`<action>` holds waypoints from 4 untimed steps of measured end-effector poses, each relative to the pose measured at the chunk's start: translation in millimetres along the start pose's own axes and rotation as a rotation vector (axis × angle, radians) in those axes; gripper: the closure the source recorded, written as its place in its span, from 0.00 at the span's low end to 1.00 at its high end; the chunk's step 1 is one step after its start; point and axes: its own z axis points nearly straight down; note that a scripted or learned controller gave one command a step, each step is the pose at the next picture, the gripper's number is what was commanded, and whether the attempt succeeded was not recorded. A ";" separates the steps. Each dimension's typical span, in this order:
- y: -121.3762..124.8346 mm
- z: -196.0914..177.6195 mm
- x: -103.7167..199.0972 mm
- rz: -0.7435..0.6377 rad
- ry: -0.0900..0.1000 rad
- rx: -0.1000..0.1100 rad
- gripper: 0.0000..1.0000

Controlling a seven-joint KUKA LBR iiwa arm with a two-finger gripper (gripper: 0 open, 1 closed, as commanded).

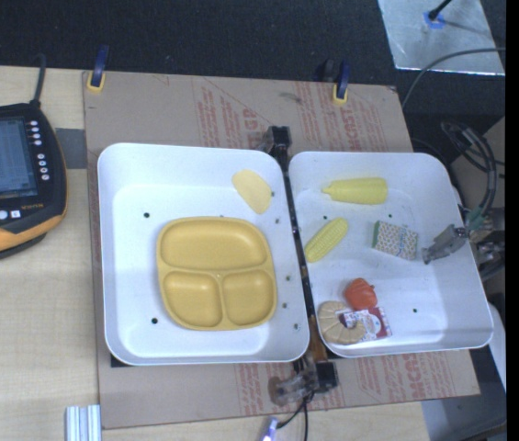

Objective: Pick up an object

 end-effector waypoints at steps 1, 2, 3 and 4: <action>-8.3 71.8 59.1 -0.004 0.003 0.004 0.00; -14.9 134.3 104.6 -0.004 0.003 0.005 0.00; -14.0 122.8 101.9 -0.008 -0.001 0.003 1.00; 109.4 28.0 160.0 -0.004 0.002 -0.011 1.00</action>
